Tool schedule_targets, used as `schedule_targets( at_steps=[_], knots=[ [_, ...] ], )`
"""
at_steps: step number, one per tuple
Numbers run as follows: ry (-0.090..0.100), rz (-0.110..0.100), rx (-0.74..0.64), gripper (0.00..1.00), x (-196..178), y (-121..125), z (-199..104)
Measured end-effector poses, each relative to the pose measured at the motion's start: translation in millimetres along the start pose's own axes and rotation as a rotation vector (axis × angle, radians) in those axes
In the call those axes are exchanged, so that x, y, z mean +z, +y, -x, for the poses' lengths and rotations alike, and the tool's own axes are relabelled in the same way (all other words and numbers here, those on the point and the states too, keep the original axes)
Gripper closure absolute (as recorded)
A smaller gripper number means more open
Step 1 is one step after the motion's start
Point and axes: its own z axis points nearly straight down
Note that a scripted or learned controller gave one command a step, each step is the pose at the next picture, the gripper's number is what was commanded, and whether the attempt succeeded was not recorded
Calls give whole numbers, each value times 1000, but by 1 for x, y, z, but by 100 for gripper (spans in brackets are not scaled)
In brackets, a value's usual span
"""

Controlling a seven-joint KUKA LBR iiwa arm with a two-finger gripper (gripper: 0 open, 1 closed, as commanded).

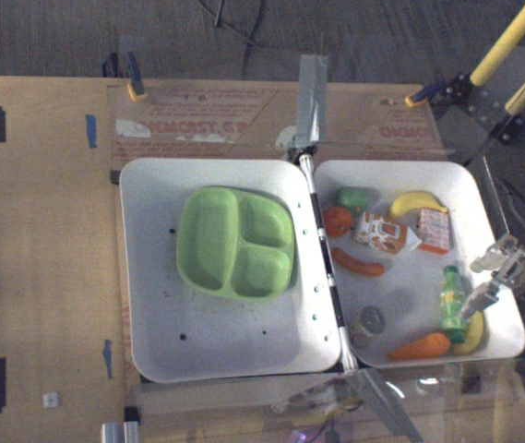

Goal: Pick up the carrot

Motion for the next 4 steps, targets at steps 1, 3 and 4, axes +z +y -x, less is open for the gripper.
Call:
schedule_targets(
  at_steps=[1, 3, 4],
  knots=[
    [-23, 5, -448, 0, 67, 34, -15],
    [-2, 2, -794, 0, -2, 1, 0],
    [-7, 0, -907, 0, 80, 63, -37]
  ],
)
